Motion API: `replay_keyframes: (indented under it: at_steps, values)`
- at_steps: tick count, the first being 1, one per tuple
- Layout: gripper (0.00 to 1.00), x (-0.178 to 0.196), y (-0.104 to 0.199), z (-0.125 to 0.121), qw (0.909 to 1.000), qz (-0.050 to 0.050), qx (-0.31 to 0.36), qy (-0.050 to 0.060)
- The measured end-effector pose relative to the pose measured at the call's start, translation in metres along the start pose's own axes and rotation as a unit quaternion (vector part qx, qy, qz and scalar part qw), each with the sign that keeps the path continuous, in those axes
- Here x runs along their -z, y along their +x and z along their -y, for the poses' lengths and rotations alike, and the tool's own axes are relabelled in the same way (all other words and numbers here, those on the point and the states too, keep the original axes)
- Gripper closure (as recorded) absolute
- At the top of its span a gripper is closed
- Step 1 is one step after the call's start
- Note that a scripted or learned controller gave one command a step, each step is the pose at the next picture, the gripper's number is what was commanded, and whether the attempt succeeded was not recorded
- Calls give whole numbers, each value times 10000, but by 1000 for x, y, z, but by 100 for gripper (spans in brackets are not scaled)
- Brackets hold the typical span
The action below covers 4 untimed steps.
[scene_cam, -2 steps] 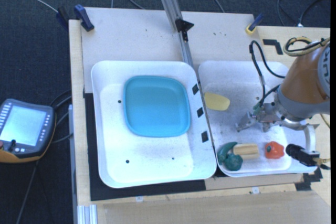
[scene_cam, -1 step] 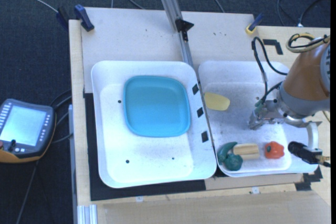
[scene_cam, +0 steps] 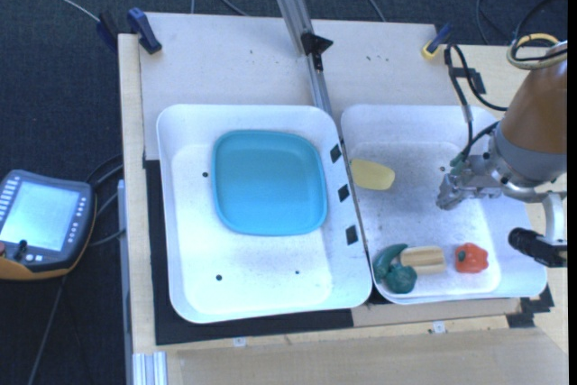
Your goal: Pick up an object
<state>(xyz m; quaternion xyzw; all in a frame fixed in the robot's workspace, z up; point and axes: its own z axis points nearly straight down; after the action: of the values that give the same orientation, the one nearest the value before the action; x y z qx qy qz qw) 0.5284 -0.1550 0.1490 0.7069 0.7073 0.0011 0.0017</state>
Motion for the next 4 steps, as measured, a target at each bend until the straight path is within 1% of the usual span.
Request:
replay_keyframes:
  at_steps: [1,2,3,4]
  values:
    - [100,59,1,-9,10000,1,3,-9]
    - [100,111,9,-17,10000,0,4,-8]
    - [100,100,63,-9,10000,-10,20,22]
    - [100,91,123,-13,10000,-10,23,21]
